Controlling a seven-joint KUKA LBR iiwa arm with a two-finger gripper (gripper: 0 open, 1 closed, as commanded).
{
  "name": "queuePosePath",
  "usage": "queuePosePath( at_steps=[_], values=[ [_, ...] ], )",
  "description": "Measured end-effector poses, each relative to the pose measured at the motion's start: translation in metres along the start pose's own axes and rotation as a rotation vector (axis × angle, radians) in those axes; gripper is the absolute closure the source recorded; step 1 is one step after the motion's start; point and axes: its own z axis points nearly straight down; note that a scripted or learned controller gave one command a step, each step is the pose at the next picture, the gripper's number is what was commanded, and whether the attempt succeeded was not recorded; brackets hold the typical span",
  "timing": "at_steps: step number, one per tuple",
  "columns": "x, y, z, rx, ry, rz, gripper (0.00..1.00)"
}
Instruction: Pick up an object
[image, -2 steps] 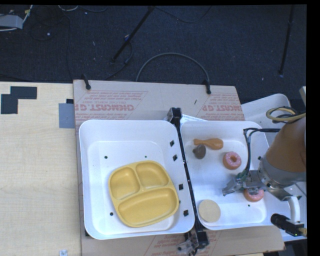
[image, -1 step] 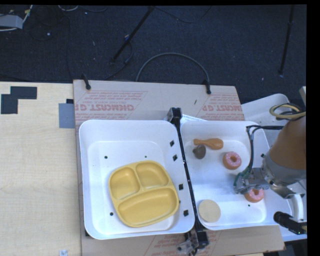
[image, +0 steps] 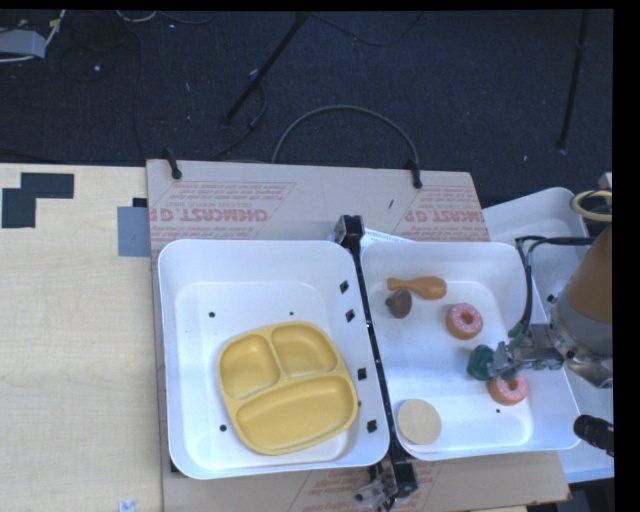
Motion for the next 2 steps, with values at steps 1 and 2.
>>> queuePosePath(
  at_steps=[1, 2],
  values=[
    [-0.001, 0.001, -0.037, 0.000, 0.000, -0.006, 1.00],
    [0.058, 0.014, -0.031, 0.004, 0.004, -0.011, 1.00]
  ],
)
